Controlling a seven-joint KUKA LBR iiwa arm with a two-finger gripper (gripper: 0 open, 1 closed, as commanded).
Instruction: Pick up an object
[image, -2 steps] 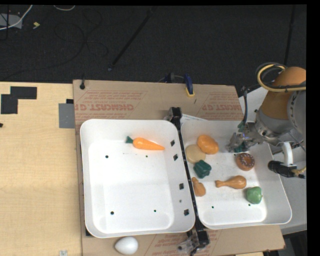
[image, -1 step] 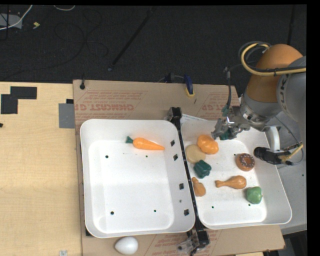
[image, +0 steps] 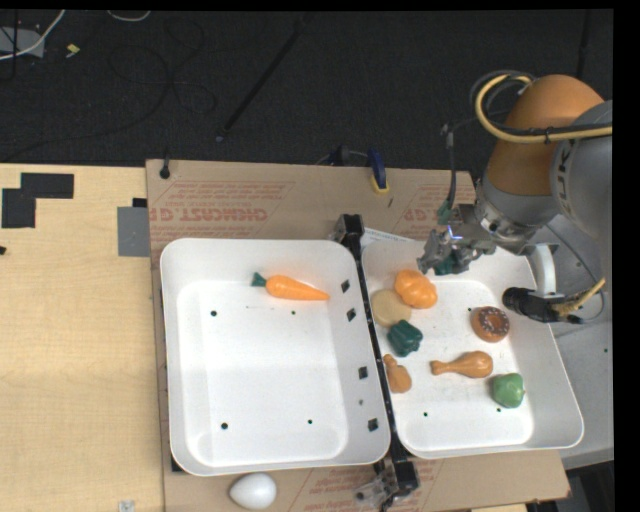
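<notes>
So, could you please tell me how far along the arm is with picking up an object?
Nothing looks picked up yet. The gripper is above the back edge of the right bin, near the orange toy, with no item visible between its fingers. The chicken leg, donut and green piece lie in that bin, the carrot in the left bin. Descent, grasp and lift remain.

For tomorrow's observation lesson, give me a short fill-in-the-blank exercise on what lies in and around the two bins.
1. The carrot lies alone in the ____ bin.
2. The white egg rests ____ the bins, on the cardboard.
3. The doughnut lies in the ____ bin.
4. The gripper is over the right bin's ____ edge.

Missing words: left; outside; right; far
</notes>
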